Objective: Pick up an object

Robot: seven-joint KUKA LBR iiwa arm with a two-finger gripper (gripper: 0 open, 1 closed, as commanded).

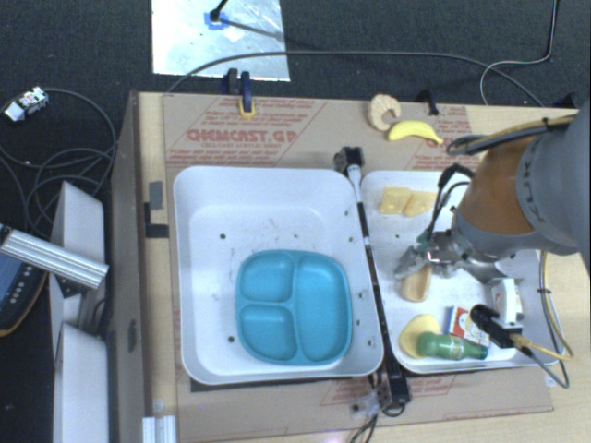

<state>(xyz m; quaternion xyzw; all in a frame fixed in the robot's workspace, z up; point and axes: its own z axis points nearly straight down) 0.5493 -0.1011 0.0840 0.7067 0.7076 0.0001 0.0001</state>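
The gripper (420, 258) hangs low in the right bin (392, 233), near the middle of its left half. It is directly over the upper end of a tan oblong object (416, 287). This object lies on the bin floor, not far from the left wall. From this slanted view I cannot tell if the gripper is spread or pressed together, and nothing is seen held in it. I also cannot say if it touches the tan object or only hovers close above it.

I judge that the step in hand is the approach to a grasp, and the tan object is the most likely target. To do it well, the gripper should be centred over the middle of the object, not over its end, and should close across the narrow side. The descent should go nearly to the floor, because the object is low and rounded and could slip out.

There is free floor around the target, which helps. The two pale yellow blocks (406, 201) lie near the far left corner, well apart. A yellow piece (417, 328), a green bottle (451, 345) and a small printed box (459, 319) crowd the near edge, just beside the lower end of the target. The lift should go straight up, so these are not disturbed.

The left bin (212, 210) bears only a blue divided plate (295, 307).
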